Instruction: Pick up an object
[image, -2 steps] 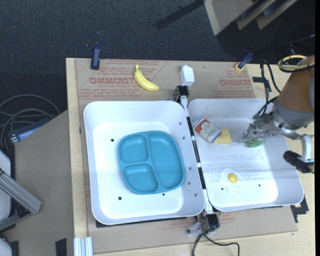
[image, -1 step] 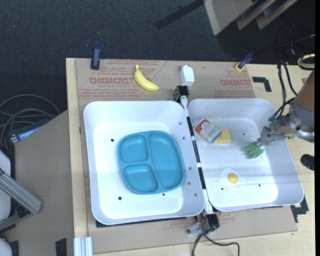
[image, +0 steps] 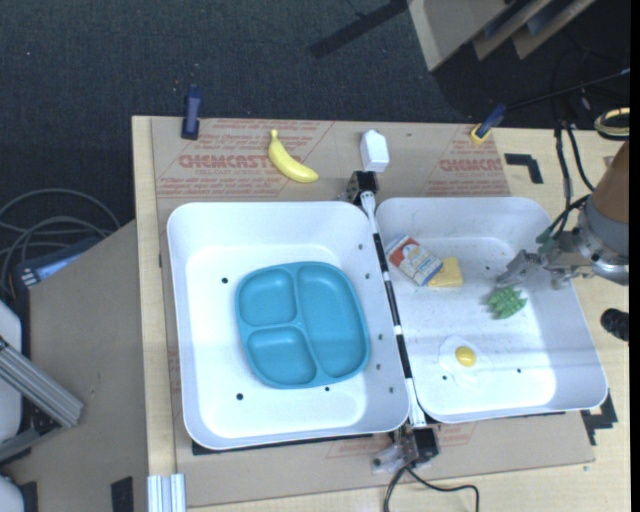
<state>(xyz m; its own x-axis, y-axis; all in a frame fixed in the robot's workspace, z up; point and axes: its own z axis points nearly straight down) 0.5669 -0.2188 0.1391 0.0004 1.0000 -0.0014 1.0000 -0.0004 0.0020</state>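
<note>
My gripper (image: 535, 276) hangs over the right part of the right bin (image: 560, 390), open, its two fingers spread with nothing between them. Just below and to the left of it a small green broccoli-like piece (image: 507, 302) lies on the bin floor. Further left rest a yellow block (image: 448, 273) and a red and white packet (image: 410, 257), touching each other. A toy fried egg (image: 462, 356) lies nearer the front of the same bin.
The left bin (image: 200, 250) holds a blue divided plate (image: 300, 322). A banana (image: 290, 160) and a white clip (image: 374, 150) lie on the bench behind the bins. The arm (image: 605, 235) crosses the right bin's right rim.
</note>
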